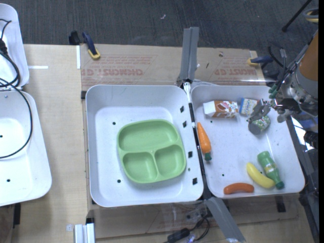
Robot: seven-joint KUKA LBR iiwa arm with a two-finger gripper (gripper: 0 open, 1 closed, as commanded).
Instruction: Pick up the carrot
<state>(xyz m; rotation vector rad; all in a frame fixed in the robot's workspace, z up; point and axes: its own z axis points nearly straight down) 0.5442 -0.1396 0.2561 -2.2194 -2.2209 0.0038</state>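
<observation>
While the pincer (pixel 261 116) hovers, grip unclear, cardboard (pixel 121 70) reads mirrored "CHEMC73".

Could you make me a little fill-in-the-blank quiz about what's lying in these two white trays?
1. The green plate lies in the ____ bin.
2. The carrot lies along the right bin's ____ wall.
3. The banana touches a ____ bottle.

Answers: left; left; green

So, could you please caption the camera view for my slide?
Pincer hovers over right bin; carrot lies by its left wall.
</observation>
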